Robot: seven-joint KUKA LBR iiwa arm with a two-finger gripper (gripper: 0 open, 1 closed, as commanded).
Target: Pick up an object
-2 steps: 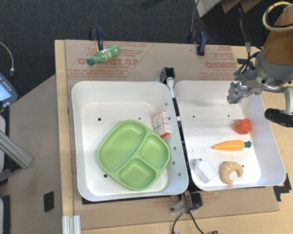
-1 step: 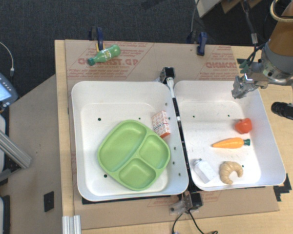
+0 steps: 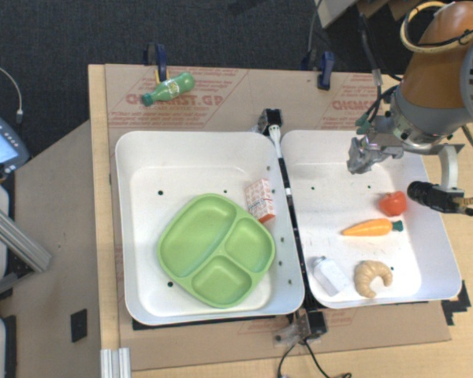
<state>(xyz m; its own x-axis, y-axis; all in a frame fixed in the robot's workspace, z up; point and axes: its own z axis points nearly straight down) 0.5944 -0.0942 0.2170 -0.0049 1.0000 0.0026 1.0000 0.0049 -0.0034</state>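
One tomato (image 3: pixel 392 204) lies near the pincer (image 3: pixel 361 162).

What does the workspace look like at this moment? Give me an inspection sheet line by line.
Surface: left bin and right bin side by side on a cardboard sheet.
Job's things: carrot, tomato, croissant, clear packet in right bin; green plate, small carton in left bin.
Clutter: green bottle on the cardboard.
Grippers: gripper above right bin's far side, holding nothing visible.
Cables: cable at near edge.
Surroundings: dark floor.
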